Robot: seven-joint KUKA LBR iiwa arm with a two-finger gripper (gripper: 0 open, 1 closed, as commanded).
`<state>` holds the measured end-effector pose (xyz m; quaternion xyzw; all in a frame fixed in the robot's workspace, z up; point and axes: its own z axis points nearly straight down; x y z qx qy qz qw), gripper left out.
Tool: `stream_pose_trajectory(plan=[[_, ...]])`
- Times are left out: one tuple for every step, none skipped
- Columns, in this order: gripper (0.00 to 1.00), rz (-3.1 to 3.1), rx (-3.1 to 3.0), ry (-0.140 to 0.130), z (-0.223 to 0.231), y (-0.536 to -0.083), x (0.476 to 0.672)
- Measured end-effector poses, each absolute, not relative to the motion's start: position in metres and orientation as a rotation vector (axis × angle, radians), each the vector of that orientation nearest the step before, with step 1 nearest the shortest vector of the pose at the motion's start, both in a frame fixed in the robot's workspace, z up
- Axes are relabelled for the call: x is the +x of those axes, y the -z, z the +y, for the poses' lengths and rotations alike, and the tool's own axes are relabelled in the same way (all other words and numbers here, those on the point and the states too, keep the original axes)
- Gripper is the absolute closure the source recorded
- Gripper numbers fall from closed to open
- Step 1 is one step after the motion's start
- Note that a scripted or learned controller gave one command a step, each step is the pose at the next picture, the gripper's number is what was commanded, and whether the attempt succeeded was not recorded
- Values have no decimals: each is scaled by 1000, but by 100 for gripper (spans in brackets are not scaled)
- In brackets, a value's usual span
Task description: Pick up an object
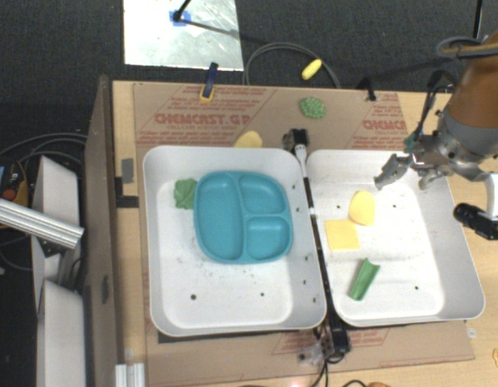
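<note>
In the right bin (450,285) lie three objects: a yellow rounded piece (362,208), a flat yellow square (342,235) just in front of it, and a green stick-shaped piece (363,280) nearer the front. My gripper (408,172) hangs over the bin's back right part, up and to the right of the yellow rounded piece and apart from it. Its fingers (388,173) are spread open with nothing between them.
The left bin (164,297) holds a blue divided plate (242,216) with a green leafy piece (184,193) at its left edge. Behind the bins, on the cardboard, sit a green round item (313,107), a yellow item (249,140) and a clamp (209,83).
</note>
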<state>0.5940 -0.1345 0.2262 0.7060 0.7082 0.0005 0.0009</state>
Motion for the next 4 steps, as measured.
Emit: stream_pose_trajectory(plan=[[0,2227,2228,8,-133,-132,534],[0,2225,2222,1,-110,-82,494],[100,2218,2219,-4,-112,-95,497],[100,2216,2208,-8,-152,-177,543]])
